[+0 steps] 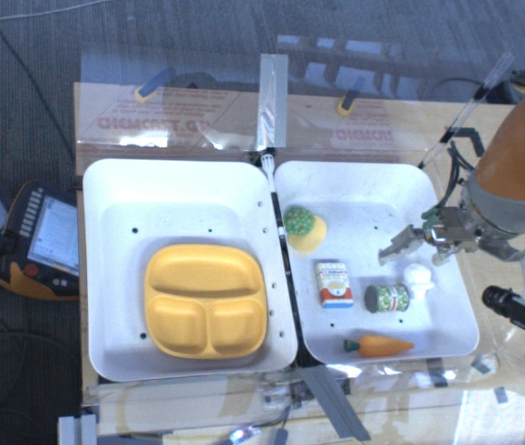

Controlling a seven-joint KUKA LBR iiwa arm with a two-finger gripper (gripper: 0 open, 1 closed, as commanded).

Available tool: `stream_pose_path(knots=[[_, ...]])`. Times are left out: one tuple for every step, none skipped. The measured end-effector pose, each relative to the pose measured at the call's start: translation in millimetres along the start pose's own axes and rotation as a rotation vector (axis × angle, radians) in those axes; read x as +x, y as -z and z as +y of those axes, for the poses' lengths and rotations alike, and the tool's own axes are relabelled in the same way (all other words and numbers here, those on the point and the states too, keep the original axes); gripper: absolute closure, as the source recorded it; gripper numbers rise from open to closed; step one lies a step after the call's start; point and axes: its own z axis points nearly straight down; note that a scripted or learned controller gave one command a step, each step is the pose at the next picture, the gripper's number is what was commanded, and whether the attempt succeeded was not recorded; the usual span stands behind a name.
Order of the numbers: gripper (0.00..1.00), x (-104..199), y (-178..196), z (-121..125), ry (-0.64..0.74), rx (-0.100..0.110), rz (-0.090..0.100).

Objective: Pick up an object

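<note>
The tool (417, 245) hangs over the right-hand part of the right bin (448, 202), its two fingers spread apart with nothing between them; one finger (398, 246) points leftward and slightly down across the bin floor, the other sits closer to the wrist. Just below the tool lies a small white rounded object (417, 276), and touching its left side a small jar (388, 298) lies on its side, with a green and white label and a dark lid end. Left of the jar stands a small carton (334, 283), white with a red lower band, its printing too small to read. Above it, near the bin's left wall, rests a yellow piece topped with a bumpy green cap (302, 227). Along the near wall lies an orange toy carrot (379, 346) with a green tip at its left end. The arm (513, 170) enters from the right edge, its orange band above a grey wrist, bent so that the tool reaches leftward over the bin rim. The left bin (114, 202) holds a yellow divided tray (207, 298) with three compartments. Both bins sit side by side on the bench (383, 123), which is covered with taped clear sheeting.
</note>
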Motion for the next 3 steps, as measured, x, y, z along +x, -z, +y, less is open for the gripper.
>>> stream_pose_path(knots=[[0.0,-7,-63,-20,-0.205,0.001,-0.001],[0.0,-16,-127,7,-0.152,-0.012,-0.005],[0.0,5,-126,-18,0.008,-0.027,-0.014]])
